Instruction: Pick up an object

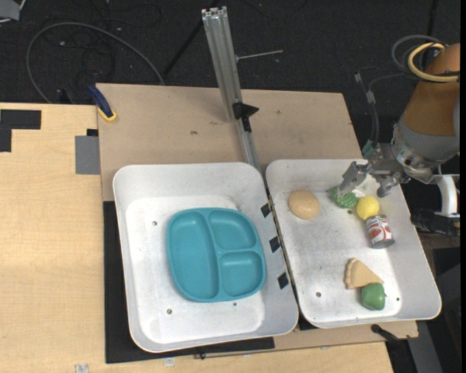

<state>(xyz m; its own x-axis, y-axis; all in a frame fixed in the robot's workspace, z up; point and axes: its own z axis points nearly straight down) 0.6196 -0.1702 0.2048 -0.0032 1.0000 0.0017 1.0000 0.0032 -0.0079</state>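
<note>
The right bin (326,239) holds several small items. A tan bread roll (303,205) lies near its left side. A green leafy piece (344,200) and a yellow lemon (367,207) sit at the far right, with a small red-labelled can (379,231) just below them. A tan wedge (359,273) and a green pepper (373,296) lie at the near right. My gripper (366,177) hangs over the bin's far right corner, just above the green piece and the lemon. Its fingers (352,179) stand spread with nothing between them.
The left bin (140,208) carries a teal divided plate (215,253). An upright aluminium post (221,61) rises behind the gap between the bins. The wooden bench (39,231) stretches out to the left.
</note>
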